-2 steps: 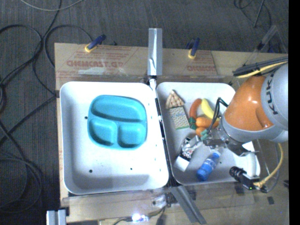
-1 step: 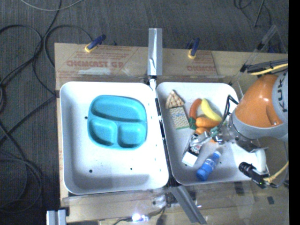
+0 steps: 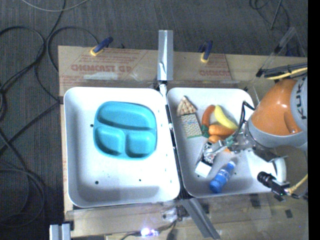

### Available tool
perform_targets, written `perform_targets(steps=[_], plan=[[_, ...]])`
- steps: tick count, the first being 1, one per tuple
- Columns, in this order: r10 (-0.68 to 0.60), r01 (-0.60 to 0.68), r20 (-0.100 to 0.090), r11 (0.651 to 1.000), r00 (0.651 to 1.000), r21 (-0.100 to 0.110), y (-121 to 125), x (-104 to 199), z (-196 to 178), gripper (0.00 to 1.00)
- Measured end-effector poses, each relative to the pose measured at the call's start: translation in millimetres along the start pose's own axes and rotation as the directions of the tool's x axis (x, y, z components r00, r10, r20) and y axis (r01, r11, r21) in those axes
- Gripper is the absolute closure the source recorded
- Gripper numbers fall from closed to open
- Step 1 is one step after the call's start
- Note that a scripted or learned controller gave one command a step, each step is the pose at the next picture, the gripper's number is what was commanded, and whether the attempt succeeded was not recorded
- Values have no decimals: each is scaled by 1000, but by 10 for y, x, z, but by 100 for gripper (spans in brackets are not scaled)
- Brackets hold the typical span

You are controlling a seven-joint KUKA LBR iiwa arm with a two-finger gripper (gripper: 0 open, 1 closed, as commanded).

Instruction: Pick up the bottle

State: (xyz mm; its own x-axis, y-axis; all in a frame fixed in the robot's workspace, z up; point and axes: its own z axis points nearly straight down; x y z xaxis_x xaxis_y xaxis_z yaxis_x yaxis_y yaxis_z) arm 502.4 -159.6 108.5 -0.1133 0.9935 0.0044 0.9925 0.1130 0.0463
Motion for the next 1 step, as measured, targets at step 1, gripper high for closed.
perform_targets(steps=[1], plan=[[-33, 33, -1, 999, 999, -3, 9, -67, 1, 0]])
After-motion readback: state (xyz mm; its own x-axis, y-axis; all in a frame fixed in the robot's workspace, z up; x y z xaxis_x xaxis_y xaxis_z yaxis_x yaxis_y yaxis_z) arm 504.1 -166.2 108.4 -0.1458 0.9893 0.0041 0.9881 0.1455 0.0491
